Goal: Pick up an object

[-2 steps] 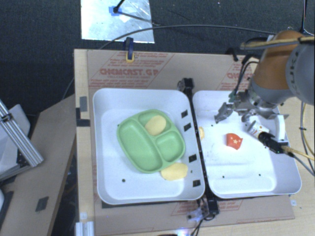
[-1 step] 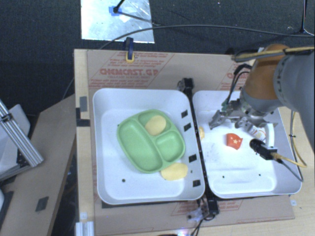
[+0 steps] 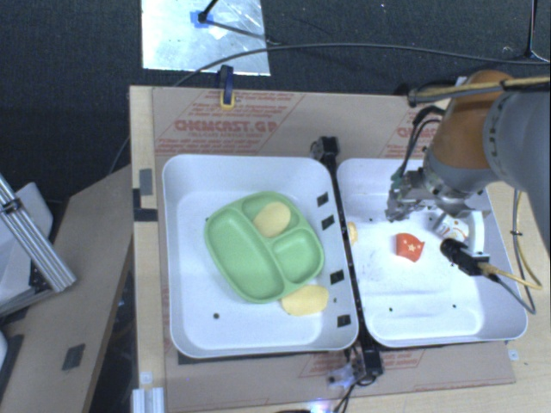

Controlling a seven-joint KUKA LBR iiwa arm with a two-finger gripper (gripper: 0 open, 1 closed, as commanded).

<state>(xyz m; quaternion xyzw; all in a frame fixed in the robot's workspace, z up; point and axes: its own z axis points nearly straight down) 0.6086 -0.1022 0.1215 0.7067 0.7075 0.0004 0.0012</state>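
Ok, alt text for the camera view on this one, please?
A grey robot arm reaches over the right white bin, its gripper above a small red object. The left bin holds a green divided tray with a yellow piece in one compartment and another yellow piece beside the tray.

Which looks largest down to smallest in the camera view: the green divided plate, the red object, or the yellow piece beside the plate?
1. Green divided plate
2. Yellow piece beside the plate
3. Red object
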